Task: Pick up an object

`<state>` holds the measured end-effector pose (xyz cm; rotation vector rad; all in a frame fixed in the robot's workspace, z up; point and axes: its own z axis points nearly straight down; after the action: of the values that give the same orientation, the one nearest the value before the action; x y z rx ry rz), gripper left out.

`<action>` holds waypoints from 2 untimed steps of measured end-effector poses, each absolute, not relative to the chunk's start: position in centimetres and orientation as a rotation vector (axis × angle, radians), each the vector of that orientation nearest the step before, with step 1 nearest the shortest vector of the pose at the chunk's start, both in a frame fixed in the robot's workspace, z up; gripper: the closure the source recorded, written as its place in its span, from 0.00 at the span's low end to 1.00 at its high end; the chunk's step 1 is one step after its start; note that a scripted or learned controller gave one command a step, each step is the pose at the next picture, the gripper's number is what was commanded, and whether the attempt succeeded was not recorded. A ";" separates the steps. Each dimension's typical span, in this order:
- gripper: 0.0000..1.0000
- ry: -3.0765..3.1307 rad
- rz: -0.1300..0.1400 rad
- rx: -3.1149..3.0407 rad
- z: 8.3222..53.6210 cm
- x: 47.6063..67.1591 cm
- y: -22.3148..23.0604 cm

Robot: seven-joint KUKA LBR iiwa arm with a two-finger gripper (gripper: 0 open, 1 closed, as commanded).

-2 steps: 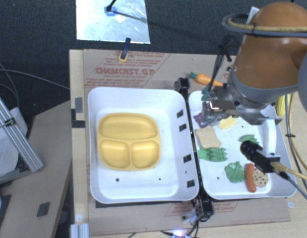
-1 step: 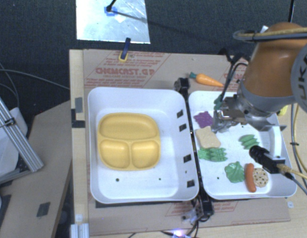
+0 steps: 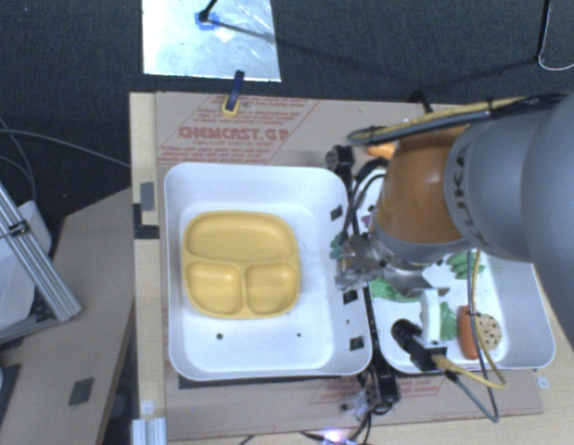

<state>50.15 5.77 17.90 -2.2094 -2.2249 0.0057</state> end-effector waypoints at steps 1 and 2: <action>1.00 -2.233 -0.014 -2.217 30.1 48.7 7.4; 1.00 -2.236 -0.023 -2.218 43.1 48.8 9.2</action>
<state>48.76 9.25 43.08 -2.2184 -2.2358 -0.0227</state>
